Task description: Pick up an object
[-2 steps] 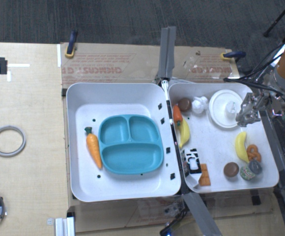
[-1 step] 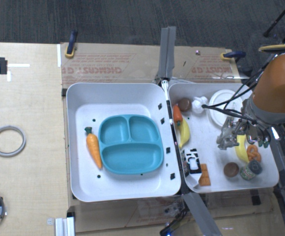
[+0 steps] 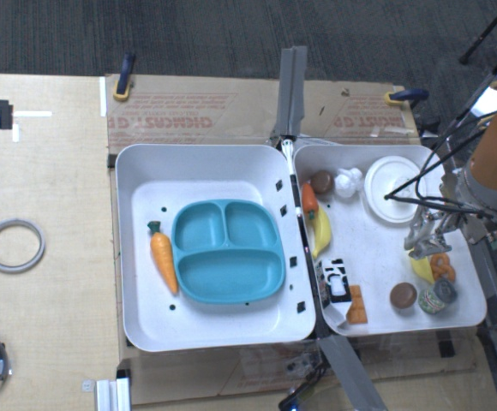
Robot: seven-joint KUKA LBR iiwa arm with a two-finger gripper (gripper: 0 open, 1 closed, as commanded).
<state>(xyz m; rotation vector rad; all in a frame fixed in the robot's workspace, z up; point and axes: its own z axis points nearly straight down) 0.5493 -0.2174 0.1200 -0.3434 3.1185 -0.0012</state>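
Observation:
My gripper [image 3: 427,240] hangs low over the right side of the right bin [image 3: 377,315], with the arm coming in from the right edge. Directly below and beside it lie a yellow toy [image 3: 422,269] and a small orange toy [image 3: 441,266]; I cannot tell whether it touches them. Nearby in the bin's front right corner sit a brown round piece [image 3: 403,295] and a small can [image 3: 437,298]. A white plate [image 3: 392,188] lies just behind the gripper.
The right bin also holds a banana [image 3: 321,231], an orange piece [image 3: 308,199], a brown ball [image 3: 321,182], a white lump [image 3: 348,181], a black-and-white item [image 3: 338,282] and an orange block [image 3: 356,305]. In the left bin lie a teal divided plate [image 3: 228,252] and a carrot [image 3: 163,259].

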